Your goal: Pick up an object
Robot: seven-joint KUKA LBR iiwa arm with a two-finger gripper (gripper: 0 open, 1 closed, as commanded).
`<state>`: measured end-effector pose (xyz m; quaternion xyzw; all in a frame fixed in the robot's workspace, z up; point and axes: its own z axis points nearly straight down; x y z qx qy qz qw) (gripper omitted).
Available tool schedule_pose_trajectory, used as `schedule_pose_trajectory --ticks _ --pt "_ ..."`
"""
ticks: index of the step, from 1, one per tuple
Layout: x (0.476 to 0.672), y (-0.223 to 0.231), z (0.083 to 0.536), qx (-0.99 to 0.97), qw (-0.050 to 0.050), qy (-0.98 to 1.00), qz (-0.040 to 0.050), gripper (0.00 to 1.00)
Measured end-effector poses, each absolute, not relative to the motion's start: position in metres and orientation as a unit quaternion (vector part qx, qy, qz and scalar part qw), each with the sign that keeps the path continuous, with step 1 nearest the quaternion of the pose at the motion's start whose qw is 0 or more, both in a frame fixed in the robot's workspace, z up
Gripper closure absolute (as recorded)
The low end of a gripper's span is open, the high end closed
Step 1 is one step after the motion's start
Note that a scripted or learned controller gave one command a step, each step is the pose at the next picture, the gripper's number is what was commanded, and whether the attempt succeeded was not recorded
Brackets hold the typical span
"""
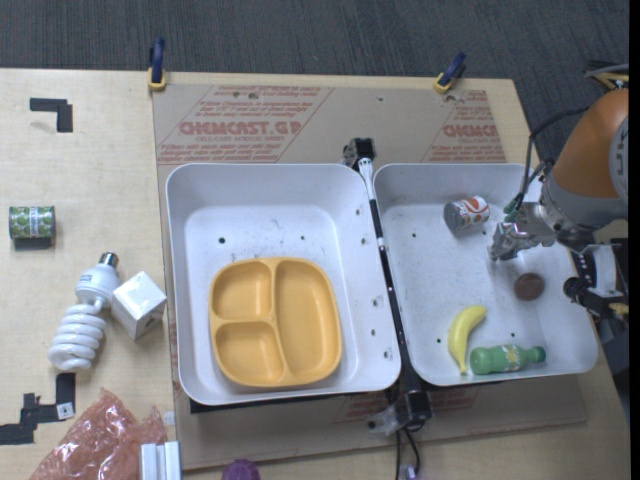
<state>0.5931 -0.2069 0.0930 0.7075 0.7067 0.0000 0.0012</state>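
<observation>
Right bin (420, 363) holds four things: a small tipped can (467, 212) near its upper middle, a brown round disc (529, 286) toward the right wall, a banana (463, 337) and a green bottle (507, 358) lying along the lower edge, bottle just beside the banana's lower end. Gripper (504, 242) hangs over the bin's upper right, between can and disc (nearer the can), nothing seen between its fingers; whether the jaws are apart or together, cannot tell. Left bin (190, 268) carries a yellow divided plate (275, 321).
</observation>
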Motion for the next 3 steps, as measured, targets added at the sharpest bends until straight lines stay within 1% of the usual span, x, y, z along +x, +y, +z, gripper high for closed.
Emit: schedule_pose_trajectory --ticks 1,2,3 --pt "0.593 -0.207 0.093 0.707 0.001 0.707 0.0001 0.0" --pt "0.533 -0.169 0.092 0.708 0.0 0.706 -0.0001 0.0" --pt "0.478 -0.121 0.092 0.708 0.0 0.706 0.0001 0.0"
